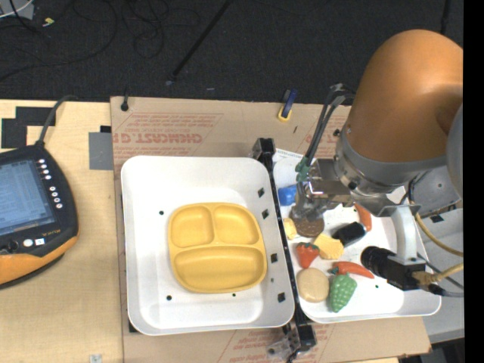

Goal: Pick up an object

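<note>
From where I stand there are two white bins, the left bin (144, 203) at nine o'clock of the right bin (393, 297). The left one holds a single yellow plate (217, 246) with three compartments, lying flat near its middle. In the right bin I count nine loose pieces. One blue piece (286, 195) is at ten o'clock and one brown disc (308, 224) at nine. One red piece (306, 254) lies at eight, one beige bun (313, 284) at seven and one green bunch (342, 292) at six. One yellow wedge (329, 246), one black block (348, 233) and one red chilli (352, 269) sit near the centre. One orange piece (364, 218) is at one o'clock. The gripper (308, 203) hangs right over the brown disc; whether it is spread or closed I cannot tell.
</note>
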`<state>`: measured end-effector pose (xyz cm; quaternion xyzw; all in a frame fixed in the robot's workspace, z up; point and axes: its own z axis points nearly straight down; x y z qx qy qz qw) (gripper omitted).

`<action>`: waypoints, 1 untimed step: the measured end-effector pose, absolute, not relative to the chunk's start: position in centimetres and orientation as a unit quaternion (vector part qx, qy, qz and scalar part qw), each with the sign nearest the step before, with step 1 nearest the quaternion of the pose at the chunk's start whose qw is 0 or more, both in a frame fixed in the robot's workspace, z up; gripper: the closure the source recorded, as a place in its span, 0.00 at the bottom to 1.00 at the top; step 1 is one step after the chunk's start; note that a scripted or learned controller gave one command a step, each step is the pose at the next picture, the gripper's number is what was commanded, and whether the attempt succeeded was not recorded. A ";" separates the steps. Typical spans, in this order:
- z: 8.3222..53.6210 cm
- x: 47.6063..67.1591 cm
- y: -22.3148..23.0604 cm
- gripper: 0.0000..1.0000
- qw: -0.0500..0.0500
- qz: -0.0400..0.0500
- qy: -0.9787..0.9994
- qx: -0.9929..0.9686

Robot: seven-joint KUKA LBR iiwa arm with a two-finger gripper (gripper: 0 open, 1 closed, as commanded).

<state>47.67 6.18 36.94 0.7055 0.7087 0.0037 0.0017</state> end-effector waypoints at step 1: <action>40.0 47.6 6.8 1.00 0.000 0.000 0.707 0.707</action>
